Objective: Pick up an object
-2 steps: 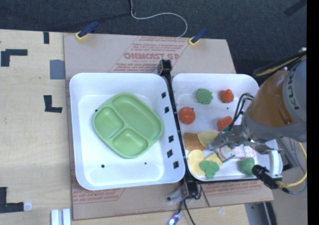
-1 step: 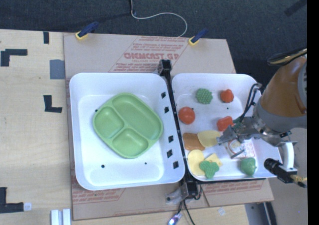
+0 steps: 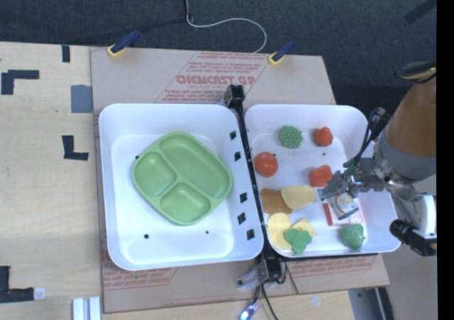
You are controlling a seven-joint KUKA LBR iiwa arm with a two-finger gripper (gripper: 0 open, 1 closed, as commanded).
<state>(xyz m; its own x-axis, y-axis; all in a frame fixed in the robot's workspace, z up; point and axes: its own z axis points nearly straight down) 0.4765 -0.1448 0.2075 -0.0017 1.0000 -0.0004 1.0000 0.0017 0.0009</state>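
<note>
two shallow white bins sit side by side on a cardboard sheet [image 3: 213, 77] laid on the table [image 3: 42, 191]. red print on the cardboard reads "chemcast gp" in mirrored or inverted orientation; the smaller lines beneath it are too small to read. the left bin [image 3: 117, 240] holds one green divided tray [image 3: 182, 177], lying flat with three compartments. the right bin [image 3: 298, 111] holds a group of small objects: a green bumpy ball [image 3: 289, 136] and a small red piece [image 3: 323, 135] near the far wall, a red round piece [image 3: 266, 163] beside the divider, a red-orange block [image 3: 320, 175], a brown piece [image 3: 274, 201] touching a pale yellow piece [image 3: 299, 196], a yellow piece [image 3: 280, 225] with a green broccoli-like piece [image 3: 299, 240] on it near the front wall, and a green piece [image 3: 352, 235] in the front right corner. a small card with red and white print [image 3: 345, 212] lies near that corner; its text cannot be read. the arm [image 3: 415, 134] enters from the right, and the claw [image 3: 339, 191] is low over the right bin, just above the card and beside the red-orange block. whether the claw is open or closed cannot be determined, and no object is seen between its fingers. two yellow-and-blue clamps [image 3: 124, 43] hold the cardboard's far edge.
</note>
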